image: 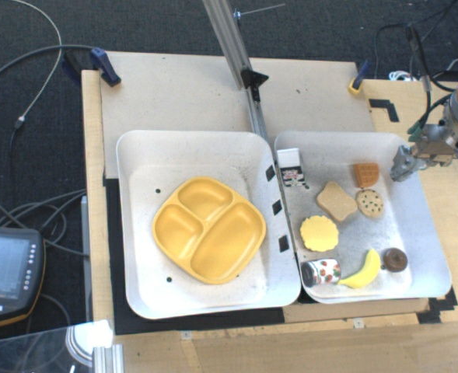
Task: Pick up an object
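The right bin point(423, 208) holds several toy foods: a slice of toast point(337, 201), a waffle square point(365, 174), a chip cookie point(369, 203), a round yellow cracker point(319, 233), a banana point(363, 270), a chocolate donut point(395, 259), a small can point(320, 271) and a white carton point(290, 166). My gripper point(403, 164) hangs at the bin's upper right rim, right of the waffle square, with nothing seen between its fingers.
The left bin point(135, 169) carries a yellow divided plate point(209, 229). A metal pole point(227, 33) slants down to the gap between the bins. Clamps point(104, 66) sit on the bench corners, and a pendant point(7, 270) lies at far left.
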`<state>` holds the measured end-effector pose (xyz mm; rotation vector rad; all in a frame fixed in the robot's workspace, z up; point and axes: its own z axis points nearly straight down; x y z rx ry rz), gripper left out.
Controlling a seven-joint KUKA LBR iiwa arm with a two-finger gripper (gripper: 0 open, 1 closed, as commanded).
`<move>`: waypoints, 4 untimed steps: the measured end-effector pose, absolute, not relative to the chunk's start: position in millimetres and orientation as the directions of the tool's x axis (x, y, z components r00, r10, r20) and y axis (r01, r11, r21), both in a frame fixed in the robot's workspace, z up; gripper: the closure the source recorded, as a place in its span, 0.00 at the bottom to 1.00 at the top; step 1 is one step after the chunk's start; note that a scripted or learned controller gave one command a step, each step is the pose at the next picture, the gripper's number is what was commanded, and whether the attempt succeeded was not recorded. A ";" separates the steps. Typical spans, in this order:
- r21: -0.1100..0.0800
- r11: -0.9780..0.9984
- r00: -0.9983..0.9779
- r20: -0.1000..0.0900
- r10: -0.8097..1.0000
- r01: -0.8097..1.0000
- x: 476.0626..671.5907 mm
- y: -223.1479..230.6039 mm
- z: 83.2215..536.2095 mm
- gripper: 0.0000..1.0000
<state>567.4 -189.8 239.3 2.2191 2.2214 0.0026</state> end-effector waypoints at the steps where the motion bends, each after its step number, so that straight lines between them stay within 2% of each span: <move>1: 0.005 0.002 -0.002 -0.001 1.000 1.000 568.2 -189.6 250.0 1.00; 2: -0.005 0.004 -0.004 0.003 1.000 1.000 585.7 -163.3 206.2 1.00; 3: -0.004 0.003 -0.003 0.002 1.000 1.000 589.7 -142.2 186.7 1.00; 4: -0.004 0.003 -0.003 0.002 1.000 1.000 574.3 -116.7 185.4 1.00</move>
